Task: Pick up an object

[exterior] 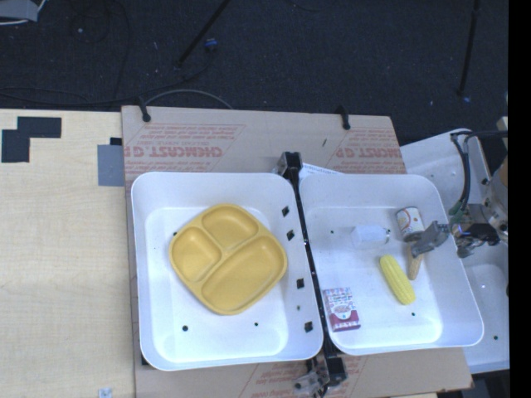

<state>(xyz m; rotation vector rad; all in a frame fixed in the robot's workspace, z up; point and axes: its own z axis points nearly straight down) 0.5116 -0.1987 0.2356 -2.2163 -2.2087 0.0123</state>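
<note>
On the bench, two shallow white bins sit side by side on a brown cardboard sheet (249, 143) printed with red lettering. Both bins meet along a dark divider strip (305, 264) that runs from top to bottom between them. The left white bin (158, 338) carries a yellow plastic tray with three compartments (229, 258), turned at an angle and lying flat near the bin's middle. The right white bin (460, 330) bears several smaller things. A yellow plastic corn cob (397, 279) lies on the floor right of centre, slanting from upper left to lower right. A small red and white printed packet (341, 308) lies flat near the bin's lower left part, close to the divider and well apart from the cob. A clear, pale plastic piece (368, 236) rests near the middle of the bin, hard to make out against the white floor. A small round white and brown item (408, 220) sits near the upper right, just above the cob.

Reaching in from the right, the grey two-finger gripper (423, 243) hangs over the right bin, just above the cob's upper end and beside the round item. Whether its fingers are apart or together cannot be told, and nothing is seen held between them.
</note>
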